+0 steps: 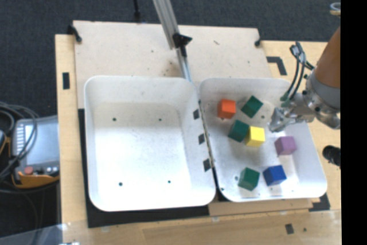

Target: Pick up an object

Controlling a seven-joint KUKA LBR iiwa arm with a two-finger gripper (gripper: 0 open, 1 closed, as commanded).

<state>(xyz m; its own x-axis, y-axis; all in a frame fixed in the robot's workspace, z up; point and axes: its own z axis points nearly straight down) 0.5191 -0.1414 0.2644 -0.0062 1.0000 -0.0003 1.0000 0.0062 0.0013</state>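
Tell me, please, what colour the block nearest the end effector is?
Purple: the block just below the end effector, clearest in the camera view.

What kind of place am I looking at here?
Probably a robotics lab test bench: a robot arm reaches over two white bins, coloured blocks lie in the right one, and an aluminium camera pole stands behind.

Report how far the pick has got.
Done: the gripper is down inside the right bin, among the blocks. In hand: nothing visibly; it sits between the yellow block and purple block. Left: grasping a block and lifting it; all seven lie in the bin.
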